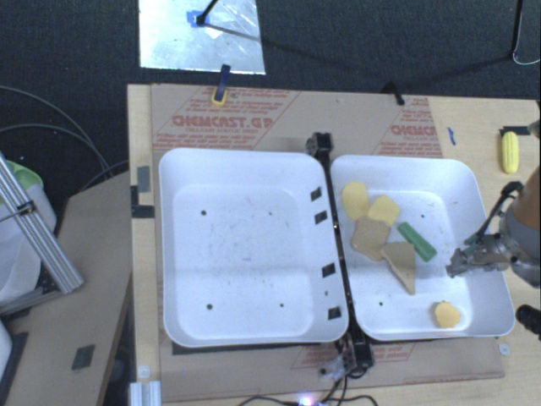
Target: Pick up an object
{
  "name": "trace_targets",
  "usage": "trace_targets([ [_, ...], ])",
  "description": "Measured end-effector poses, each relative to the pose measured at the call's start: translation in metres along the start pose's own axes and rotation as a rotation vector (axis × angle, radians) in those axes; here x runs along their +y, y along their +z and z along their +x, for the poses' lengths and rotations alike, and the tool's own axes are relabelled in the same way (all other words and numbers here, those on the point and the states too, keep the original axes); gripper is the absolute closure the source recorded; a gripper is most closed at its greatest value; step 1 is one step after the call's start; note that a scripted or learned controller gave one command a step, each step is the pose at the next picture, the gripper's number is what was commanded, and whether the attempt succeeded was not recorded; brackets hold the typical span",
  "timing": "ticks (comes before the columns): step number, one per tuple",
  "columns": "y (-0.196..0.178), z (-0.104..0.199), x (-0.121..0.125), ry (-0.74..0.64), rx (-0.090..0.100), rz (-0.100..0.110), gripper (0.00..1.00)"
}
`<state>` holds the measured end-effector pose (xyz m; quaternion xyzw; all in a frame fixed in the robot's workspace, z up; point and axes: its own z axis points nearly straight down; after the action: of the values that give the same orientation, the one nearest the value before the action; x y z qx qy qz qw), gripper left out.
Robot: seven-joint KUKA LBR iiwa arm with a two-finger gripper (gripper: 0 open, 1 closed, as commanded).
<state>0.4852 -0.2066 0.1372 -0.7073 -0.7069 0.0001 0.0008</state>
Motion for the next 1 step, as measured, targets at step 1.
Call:
trace_targets([
  [1, -0.0121, -0.0003, 0.0029, -0.004, -0.003, -0.006, 1.0],
])
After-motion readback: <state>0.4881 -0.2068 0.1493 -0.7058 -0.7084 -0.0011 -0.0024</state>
